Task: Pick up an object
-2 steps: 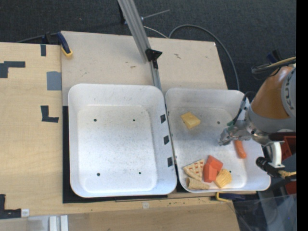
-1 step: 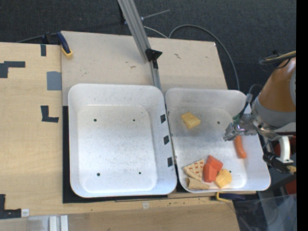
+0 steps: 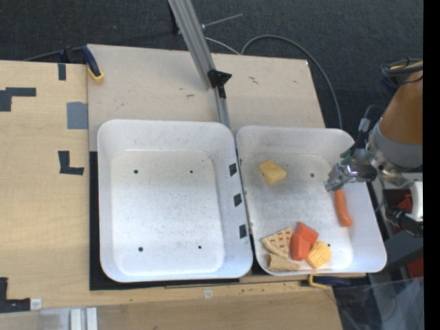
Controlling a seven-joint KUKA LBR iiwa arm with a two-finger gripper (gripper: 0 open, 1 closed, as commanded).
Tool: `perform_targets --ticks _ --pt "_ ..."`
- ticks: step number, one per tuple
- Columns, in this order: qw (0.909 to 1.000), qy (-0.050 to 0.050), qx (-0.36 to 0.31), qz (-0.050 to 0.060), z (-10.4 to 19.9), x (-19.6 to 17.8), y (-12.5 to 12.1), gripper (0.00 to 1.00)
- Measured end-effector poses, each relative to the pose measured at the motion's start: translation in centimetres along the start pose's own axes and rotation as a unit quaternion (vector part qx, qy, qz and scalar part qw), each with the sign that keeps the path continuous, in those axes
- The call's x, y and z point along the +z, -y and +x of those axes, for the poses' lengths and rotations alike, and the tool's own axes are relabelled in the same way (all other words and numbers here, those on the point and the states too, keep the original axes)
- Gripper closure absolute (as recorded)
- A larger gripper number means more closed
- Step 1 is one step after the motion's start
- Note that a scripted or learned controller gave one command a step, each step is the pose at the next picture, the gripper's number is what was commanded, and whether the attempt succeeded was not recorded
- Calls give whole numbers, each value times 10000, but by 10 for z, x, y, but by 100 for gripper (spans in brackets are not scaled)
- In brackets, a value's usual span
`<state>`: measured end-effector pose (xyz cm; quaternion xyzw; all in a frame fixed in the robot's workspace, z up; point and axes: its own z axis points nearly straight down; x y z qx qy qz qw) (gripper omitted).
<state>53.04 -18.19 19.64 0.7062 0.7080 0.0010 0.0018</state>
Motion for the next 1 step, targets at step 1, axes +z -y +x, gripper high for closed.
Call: perform_targets --ticks 1 --pt "10000 3 3 0 0 -46 -1 100"
